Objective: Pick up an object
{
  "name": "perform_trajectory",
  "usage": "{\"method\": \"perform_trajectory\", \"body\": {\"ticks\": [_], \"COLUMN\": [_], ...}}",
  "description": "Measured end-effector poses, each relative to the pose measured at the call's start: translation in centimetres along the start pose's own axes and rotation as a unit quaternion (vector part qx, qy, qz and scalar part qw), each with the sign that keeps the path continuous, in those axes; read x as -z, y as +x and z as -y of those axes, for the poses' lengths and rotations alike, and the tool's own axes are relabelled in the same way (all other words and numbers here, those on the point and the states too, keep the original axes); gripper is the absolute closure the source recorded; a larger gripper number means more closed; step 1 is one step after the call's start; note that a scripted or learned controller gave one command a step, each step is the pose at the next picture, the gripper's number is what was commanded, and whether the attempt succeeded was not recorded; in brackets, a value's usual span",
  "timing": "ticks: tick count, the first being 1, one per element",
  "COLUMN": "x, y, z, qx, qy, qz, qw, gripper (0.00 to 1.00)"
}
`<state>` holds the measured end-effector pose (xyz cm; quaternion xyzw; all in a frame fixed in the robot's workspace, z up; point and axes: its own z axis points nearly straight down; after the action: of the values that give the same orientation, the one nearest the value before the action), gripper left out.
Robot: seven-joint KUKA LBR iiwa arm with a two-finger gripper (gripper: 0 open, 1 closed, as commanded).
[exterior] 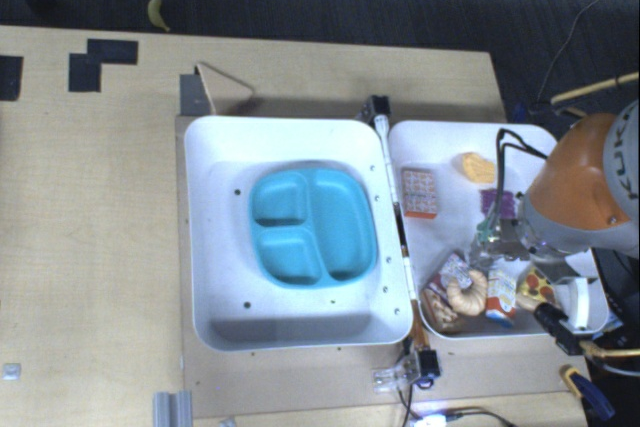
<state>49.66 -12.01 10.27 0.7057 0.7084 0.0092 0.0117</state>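
Note:
The right bin (pixel 440 140) holds several small objects. A pink-and-white patterned packet (pixel 419 192) lies near its left wall, and a yellow piece (pixel 478 167) sits toward the back. A purple item (pixel 497 204) shows beside the arm. At the front lies a cluster: a tan knotted piece (pixel 464 293) on clear wrapping and a colourful packet (pixel 520 292). The gripper (pixel 490 250) hangs from the orange-banded wrist (pixel 582 187) right above this front cluster. The wrist hides its tips.
The left bin (pixel 205 215) holds a blue three-compartment tray (pixel 312 226). A black-and-white bar (pixel 385 155) runs along the divide between the bins. Cables and clips lie along the bench's front edge (pixel 420 370). Bare wood stretches to the left.

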Motion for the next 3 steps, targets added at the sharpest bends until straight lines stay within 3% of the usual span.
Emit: {"method": "perform_trajectory", "body": {"ticks": [1,2,3], "x": [8.2,8.2,8.2], "y": [9.6,5.3,5.3], "z": [-4.3,0.7,0.7], "qx": [0.001,0.0,0.0], "qy": [0.013,0.014,0.014], "qz": [-0.003,-0.002,-0.002], "qw": [0.9999,0.9999,0.9999], "gripper": [1.0,1.0,0.0]}}
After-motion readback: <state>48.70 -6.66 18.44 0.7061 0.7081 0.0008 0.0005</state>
